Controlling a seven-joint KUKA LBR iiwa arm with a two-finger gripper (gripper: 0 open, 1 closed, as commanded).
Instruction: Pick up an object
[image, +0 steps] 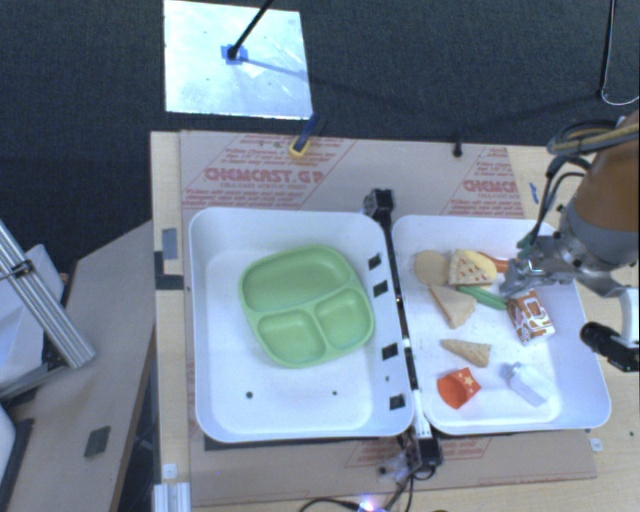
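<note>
The right bin (575, 405) holds several small toy food items: a tan round piece (431, 267), a cheese-like wedge (471, 268), a green stick (483, 296), a pale wedge (452, 305), a small tan wedge (468, 351), a red piece (458, 388), a white bottle-like item (526, 384) and a printed red-and-white carton (530, 317). My gripper (522, 277) hangs over the bin's right part, just above the carton and right of the cheese wedge. Its metal end hides what lies directly beneath it.
The left bin (215, 400) holds a green three-compartment tray (305, 305). A black divider strip (392, 310) runs between the bins. The arm's grey and orange body (605, 205) reaches in over the right rim. A metal rail (40, 310) lies off the bench at left.
</note>
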